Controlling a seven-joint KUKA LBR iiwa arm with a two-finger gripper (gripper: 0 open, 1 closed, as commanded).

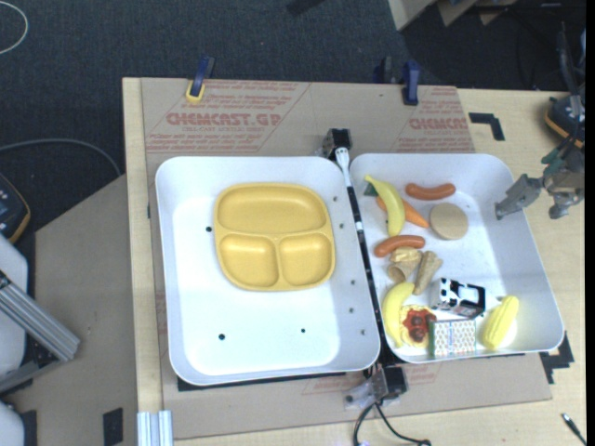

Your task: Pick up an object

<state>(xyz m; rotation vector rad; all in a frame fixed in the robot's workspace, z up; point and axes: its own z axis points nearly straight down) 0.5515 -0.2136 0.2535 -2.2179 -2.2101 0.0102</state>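
Jaws spread, holding nothing; gripper (536, 196) hangs at frame's right edge over right bin (532, 249) rim, apparently lining up toward toy food.

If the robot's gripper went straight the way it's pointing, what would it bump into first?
The gripper at the right bin's edge seems to point left across it. Going straight on, it would probably meet the round tan disc first, though depth is hard to judge from above.
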